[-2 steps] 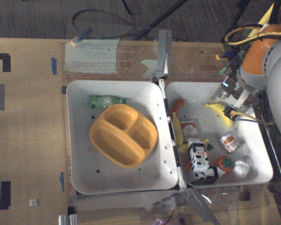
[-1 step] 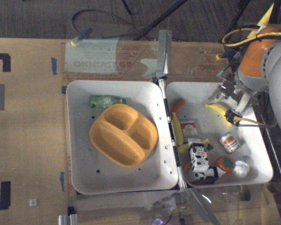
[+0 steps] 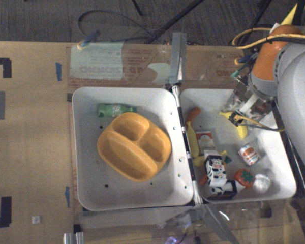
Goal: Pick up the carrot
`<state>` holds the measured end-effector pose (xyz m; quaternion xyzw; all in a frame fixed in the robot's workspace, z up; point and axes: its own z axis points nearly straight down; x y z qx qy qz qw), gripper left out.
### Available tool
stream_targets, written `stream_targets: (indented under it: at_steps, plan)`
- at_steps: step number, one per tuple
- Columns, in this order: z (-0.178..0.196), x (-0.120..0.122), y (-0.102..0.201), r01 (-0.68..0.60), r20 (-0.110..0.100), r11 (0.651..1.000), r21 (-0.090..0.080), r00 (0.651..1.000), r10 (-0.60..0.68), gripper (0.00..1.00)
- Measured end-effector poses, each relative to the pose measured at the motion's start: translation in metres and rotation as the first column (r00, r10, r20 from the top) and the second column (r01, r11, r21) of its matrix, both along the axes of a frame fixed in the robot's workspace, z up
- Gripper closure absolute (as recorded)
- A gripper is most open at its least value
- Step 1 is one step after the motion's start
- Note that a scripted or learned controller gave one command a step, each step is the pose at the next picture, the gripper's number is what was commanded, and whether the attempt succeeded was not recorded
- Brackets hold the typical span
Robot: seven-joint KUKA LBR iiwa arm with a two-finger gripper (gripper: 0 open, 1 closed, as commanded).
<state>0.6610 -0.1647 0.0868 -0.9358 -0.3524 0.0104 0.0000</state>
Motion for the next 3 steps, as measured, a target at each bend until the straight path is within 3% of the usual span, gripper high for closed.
stream_targets:
  at_steps: [1, 2, 3]
  plan:
    - [-0.001, -0.010, 0.020, -0.190, 0.018, 0.982, 0.009, 0.982, 0.190, 0.00]
    - [0.013, -0.046, -0.017, 0.112, 0.015, 0.994, 0.009, 0.994, -0.113, 0.00]
    - [-0.002, -0.030, 0.006, 0.469, 0.019, 0.883, 0.007, 0.883, -0.469, 0.00]
